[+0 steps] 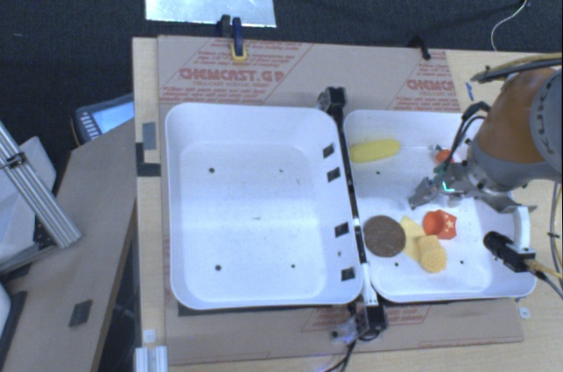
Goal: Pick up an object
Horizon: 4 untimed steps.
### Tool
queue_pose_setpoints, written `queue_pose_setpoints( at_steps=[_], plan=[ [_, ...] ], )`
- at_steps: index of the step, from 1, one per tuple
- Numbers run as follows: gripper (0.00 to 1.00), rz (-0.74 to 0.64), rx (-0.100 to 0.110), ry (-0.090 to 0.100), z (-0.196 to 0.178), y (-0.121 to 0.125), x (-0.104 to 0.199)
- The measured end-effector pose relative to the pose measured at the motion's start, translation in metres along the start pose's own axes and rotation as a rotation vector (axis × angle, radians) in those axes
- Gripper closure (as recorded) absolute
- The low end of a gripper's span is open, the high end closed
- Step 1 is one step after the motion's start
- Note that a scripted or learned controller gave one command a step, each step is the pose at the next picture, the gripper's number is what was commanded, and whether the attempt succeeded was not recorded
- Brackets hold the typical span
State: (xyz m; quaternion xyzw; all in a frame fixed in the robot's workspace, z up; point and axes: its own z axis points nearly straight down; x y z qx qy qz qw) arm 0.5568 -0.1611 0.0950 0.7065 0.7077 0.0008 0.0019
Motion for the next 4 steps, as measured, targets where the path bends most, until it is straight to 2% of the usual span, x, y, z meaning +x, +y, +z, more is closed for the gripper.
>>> queue_pose_setpoints(
  at_steps=[1, 2, 3, 4],
  plan=[
    [1.00, -0.001, -0.003, -0.001, -0.011, 0.001, 0.000],
    [0.00, 0.000, -0.002, -0.001, -0.011, 0.001, 0.000],
    [1.00, -0.002, -0.006, -0.001, -0.022, 0.002, 0.000],
    [0.00, -0.001, -0.005, -0.001, -0.021, 0.002, 0.000]
  ],
)
